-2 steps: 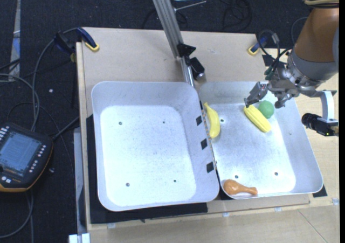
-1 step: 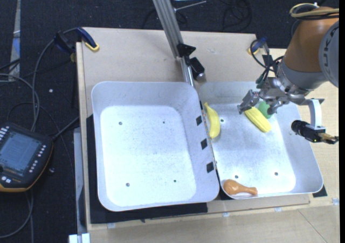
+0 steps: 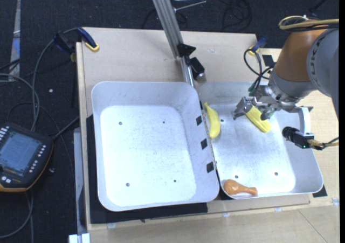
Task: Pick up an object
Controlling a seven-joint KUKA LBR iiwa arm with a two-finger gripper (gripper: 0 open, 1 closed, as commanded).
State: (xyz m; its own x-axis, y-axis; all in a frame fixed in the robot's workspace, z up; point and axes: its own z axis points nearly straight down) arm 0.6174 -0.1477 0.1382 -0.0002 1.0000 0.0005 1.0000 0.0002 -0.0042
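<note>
The pincer (image 3: 257, 110) is clenched on a yellow blocky piece (image 3: 259, 120), held a bit above the right bin (image 3: 269, 161). A smooth curved banana (image 3: 213, 122) lies along that bin's left wall, and an orange pear-shaped toy (image 3: 240, 187) sits at the front edge. Both bins are speckled white plastic on a pale wooden counter (image 3: 135, 56), over dark carpet with cables.

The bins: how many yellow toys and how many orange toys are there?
Yellow: 2, a banana and a yellow piece between the fingers of the gripper
Orange: 1, an orange toy
Total: 3, all in the right bin
</note>
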